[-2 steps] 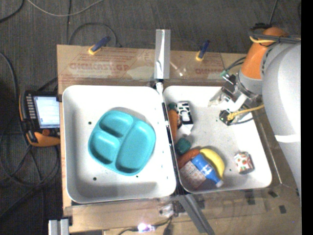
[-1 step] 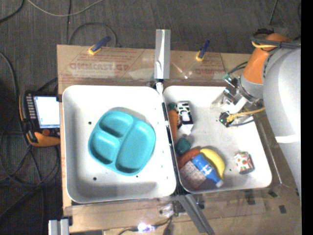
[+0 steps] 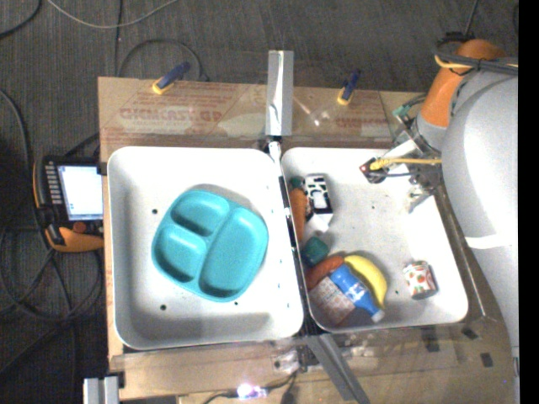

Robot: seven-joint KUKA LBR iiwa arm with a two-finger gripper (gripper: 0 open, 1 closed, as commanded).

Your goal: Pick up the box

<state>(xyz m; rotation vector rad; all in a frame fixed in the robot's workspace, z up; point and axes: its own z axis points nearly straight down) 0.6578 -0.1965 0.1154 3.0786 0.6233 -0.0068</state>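
The bench [image 3: 210, 112] carries 2 shallow white bins side by side. The left bin [image 3: 135, 310] holds 1 thing: a turquoise divided plate [image 3: 210, 244] with 3 compartments, lying flat near the bin's middle.

The black-and-white box [image 3: 317, 194] lies in the right bin [image 3: 446, 310], in its upper left part, close to the wall shared with the left bin. An orange carrot-like piece [image 3: 297, 210] lies just beside the box on its left, along that wall.

Lower in the same bin a cluster sits against the bottom left corner: a small teal object [image 3: 316, 249], a red-orange item [image 3: 325, 268] below it, a yellow banana [image 3: 370, 278], a blue bottle [image 3: 354, 291] touching the banana, and a brownish packet [image 3: 330, 303] at the bottom. A small red-and-white container [image 3: 419, 279] stands apart, to the right of the banana.

The grey arm [image 3: 488, 158] reaches in from the right, its orange band [image 3: 442, 99] above the bin's top right corner. The gripper [image 3: 416, 190] is over the upper right part of the right bin, well apart from the box. How far open it is cannot be told from this angle, nor whether it has hold of anything.
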